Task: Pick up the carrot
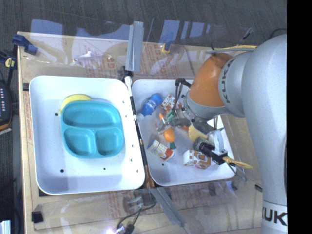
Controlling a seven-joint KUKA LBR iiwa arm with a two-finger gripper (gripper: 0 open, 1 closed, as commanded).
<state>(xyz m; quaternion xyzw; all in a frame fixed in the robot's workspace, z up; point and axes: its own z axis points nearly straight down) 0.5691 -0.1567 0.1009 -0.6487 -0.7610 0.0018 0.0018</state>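
Over the right bin (146,160), we are hovering our gripper (171,121) at the carrot's (168,135) twelve o'clock, grip unreadable, nothing lifted yet.

I see a blue divided tray (92,130) in the middle of the left bin (44,174), with a yellow plate (75,98) peeking from under its far edge. In the right bin (161,179), a blue bottle (151,104) lies near the far left corner, and two small cartons (161,150) (196,158) sit toward the near edge.
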